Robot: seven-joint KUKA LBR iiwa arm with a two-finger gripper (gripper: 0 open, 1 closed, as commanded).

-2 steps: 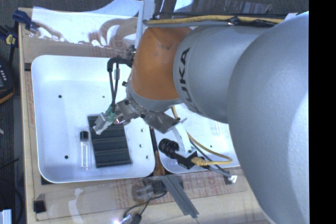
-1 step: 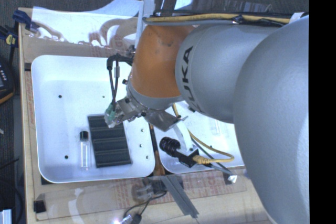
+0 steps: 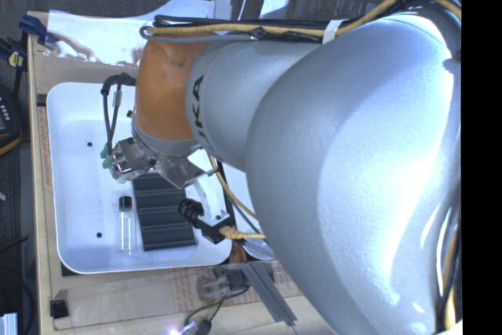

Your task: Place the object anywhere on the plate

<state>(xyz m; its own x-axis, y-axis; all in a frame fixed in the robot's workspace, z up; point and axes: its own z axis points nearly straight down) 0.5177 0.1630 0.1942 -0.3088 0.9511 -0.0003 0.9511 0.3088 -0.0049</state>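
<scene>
A small clear tube with a black cap (image 3: 125,225) lies in the left white bin (image 3: 70,169), near its front edge. My gripper (image 3: 163,214) shows as a dark ribbed block just right of the tube, low over the bin floor and close beside it. Whether it touches the tube I cannot tell. The orange band (image 3: 165,94) and the grey arm (image 3: 345,161) loom above and cover the right bin. A rounded pale edge (image 3: 257,251) peeks out under the arm at the bin's front right corner; I cannot tell what it is.
Cables (image 3: 110,118) hang from the wrist over the bin's middle. A yellow cable (image 3: 259,29) runs along the arm's top. The bin's left half is bare white floor with a few dark specks. The wooden bench rim (image 3: 118,298) lies in front.
</scene>
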